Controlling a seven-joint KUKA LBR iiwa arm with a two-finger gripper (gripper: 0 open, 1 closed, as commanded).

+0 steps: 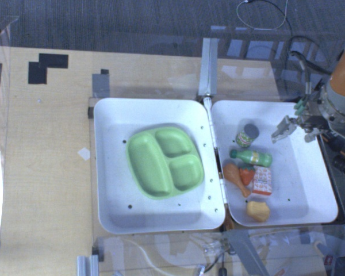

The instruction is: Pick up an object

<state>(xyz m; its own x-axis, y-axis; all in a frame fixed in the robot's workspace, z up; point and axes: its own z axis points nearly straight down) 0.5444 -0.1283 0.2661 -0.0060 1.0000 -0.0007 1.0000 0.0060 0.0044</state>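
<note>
Two white bins are sitting side by side on the bench: the left bin (109, 211) is carrying a green divided plate (165, 161), and the right bin (310, 206) is holding the small things to be picked. Those are lying in a tight cluster at its left side. A green bottle (250, 156) is lying flat, just near of a small can (246, 134). A carrot-like orange piece (236, 177) is resting against a red and white carton (262, 180), and a yellow lump (257, 210) is sitting at the near edge.

The gripper (288, 128) is hanging over the far right part of this bin, released, with nothing between its fingers, apart from every object.

Crowding is looking like the main risk. The bottle, carton and orange piece are touching or nearly so, meaning fingers coming down there are likely to be striking a neighbour or pinching two things. The bottle and can, being round, are also liable to be rolling or squirting out of a closing grip.
</note>
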